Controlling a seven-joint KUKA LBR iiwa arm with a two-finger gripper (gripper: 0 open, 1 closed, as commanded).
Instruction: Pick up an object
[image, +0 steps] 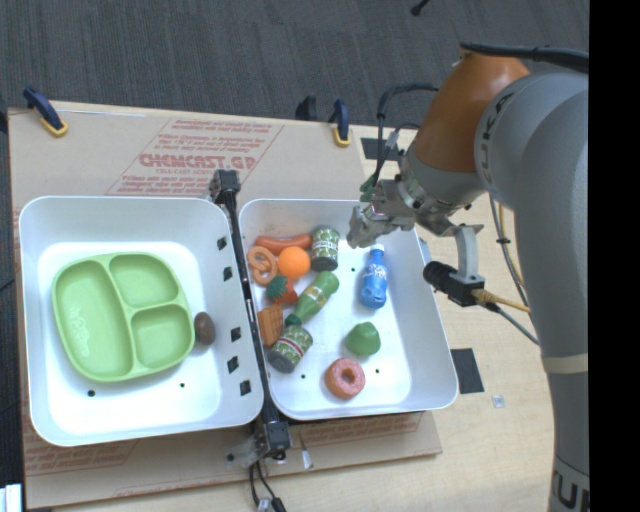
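My gripper (364, 228) hangs over the far right part of the right bin (425, 345), just above and left of a blue bottle (373, 279) lying there. In the same bin lie a green-lidded jar (324, 248), an orange ball (293, 262), a carrot (283, 243), a pretzel (262, 264), a green bottle (316, 296), a green pepper (362, 339), a pink donut (345, 378) and a second jar (290, 347). I see nothing held in the gripper.
The left bin (40, 230) holds a green divided plate (122, 315) and a small brown object (203, 327) beside it. A black clamped divider (238, 290) runs between the bins. Cardboard (200, 155) lies under both bins.
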